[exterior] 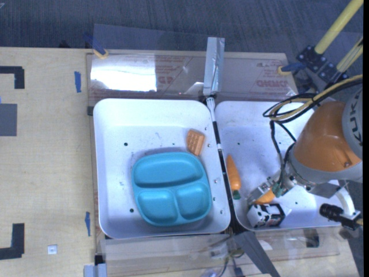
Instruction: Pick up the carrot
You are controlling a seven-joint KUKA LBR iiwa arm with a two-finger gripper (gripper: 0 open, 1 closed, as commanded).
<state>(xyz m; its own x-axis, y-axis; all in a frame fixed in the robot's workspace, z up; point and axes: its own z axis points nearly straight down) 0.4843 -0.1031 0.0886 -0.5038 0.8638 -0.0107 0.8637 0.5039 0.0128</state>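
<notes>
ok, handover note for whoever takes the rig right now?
Gripper: low in the right bin, near its front; finger state unreadable.
Carrot: lying in the right bin against the divider side, apart from the gripper.
Left bin: blue divided tray, orange waffle-like piece behind it.
Done: nothing; carrot not lifted.
Left: move onto the carrot, grasp, lift.

A pale wooden bench (46, 172) takes up the left of the view, carrying black angle marks and bits of blue tape. On it, two shallow white bins sit side by side, touching along their inner walls: the left bin (109, 154) toward the bench's middle, the right bin (248, 117) at its right end. A clear plastic sheet (144, 71) lies along the far edge behind them.
</notes>
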